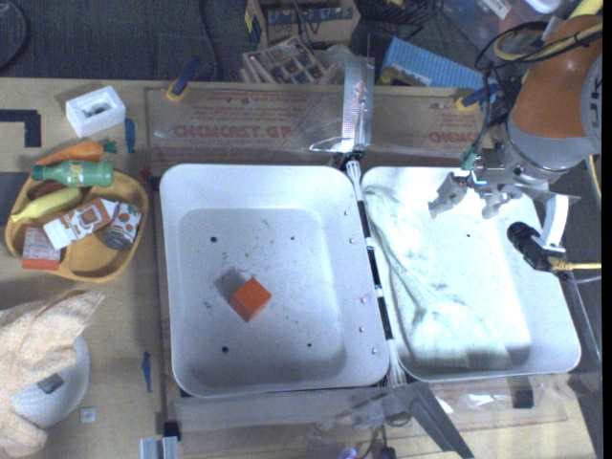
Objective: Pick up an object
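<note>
An orange block lies on the floor of the left bin, a little left of its middle, with a grey shadow beside it. My gripper hangs over the back part of the right bin, far to the right of the block. Its two fingers are spread apart and nothing sits between them. The grey arm with its orange band rises from the gripper toward the upper right.
A wooden bowl of toy food stands left of the bins, with a white box behind it and a cloth in front. A clear panel and a metal post stand behind the bins. A black cable end hangs at the arm's right.
</note>
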`<state>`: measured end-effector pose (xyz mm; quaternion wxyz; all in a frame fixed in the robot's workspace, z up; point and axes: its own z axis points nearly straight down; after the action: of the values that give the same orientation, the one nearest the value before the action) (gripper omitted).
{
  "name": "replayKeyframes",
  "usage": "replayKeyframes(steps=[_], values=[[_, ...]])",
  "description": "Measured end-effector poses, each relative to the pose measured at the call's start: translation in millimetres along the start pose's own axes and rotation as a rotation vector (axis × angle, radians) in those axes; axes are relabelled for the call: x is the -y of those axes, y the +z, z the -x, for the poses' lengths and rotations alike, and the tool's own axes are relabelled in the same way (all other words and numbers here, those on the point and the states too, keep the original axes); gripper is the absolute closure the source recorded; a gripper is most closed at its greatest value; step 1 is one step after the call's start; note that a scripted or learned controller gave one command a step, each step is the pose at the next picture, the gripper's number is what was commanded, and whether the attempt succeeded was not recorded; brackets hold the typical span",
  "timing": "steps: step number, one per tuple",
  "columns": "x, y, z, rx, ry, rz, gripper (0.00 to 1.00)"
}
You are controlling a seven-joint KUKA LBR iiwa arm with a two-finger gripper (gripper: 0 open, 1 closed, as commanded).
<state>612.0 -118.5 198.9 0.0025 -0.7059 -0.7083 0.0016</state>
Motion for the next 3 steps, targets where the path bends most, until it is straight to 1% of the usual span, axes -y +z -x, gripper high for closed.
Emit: replayKeyframes(steps=[1, 2, 3], values=[[2.0, -44.9, 69.2, 0.003, 0.237, 0.006, 0.00], [53.4, 51.7, 45.9, -0.001, 0.533, -0.003, 0.00], [71.2, -19.6, 87.5, 0.001, 0.541, 0.002, 0.00]])
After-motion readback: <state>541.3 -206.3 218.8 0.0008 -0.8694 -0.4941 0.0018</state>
